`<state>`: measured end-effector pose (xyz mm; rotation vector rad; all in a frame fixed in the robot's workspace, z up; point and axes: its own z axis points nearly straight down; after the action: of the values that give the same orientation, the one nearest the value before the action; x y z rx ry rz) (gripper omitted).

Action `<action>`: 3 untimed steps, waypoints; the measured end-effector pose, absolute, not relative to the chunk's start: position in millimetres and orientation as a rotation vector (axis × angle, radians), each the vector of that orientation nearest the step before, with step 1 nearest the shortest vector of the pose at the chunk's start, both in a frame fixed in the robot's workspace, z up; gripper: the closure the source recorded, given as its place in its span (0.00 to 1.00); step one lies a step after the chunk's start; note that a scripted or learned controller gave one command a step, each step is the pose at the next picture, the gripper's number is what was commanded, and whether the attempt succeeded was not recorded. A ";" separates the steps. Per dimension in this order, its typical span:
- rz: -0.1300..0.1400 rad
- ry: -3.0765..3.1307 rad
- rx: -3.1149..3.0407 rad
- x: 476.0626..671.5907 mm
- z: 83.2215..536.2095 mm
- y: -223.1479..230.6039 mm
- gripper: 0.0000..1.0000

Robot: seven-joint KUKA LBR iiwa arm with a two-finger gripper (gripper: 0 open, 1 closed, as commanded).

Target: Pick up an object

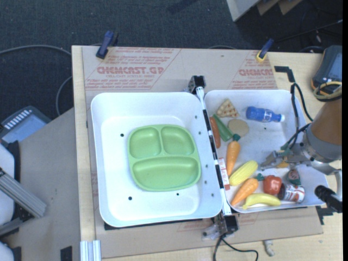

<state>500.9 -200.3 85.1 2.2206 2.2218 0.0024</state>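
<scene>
The right bin (283,98) holds toy food. A blue bottle (263,114) lies at its back, with a waffle wedge (227,109) and a tan round piece (237,127) to its left. An orange carrot (232,155) lies mid-left, and a yellow corn cob (243,172) lies just in front of it. At the front lie a second carrot (244,189), a banana (261,200), a red tomato (273,185) and a small can (294,193). My gripper (274,160) hangs low over the bin's right half, just above the tomato and right of the corn.
The left bin (109,200) holds a green divided plate (163,157). A red-orange stick and a green piece (219,130) lie along the right bin's left wall. Blue clamps (105,44) and cables sit at the bench's back and right.
</scene>
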 end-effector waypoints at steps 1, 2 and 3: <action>0.001 2.219 2.221 500.6 94.5 -201.1 1.00; 0.001 2.223 2.220 501.8 169.8 -115.7 1.00; 0.000 2.221 2.221 501.4 169.5 -116.3 0.00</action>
<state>501.4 -116.3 169.5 2.2211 2.2214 0.0002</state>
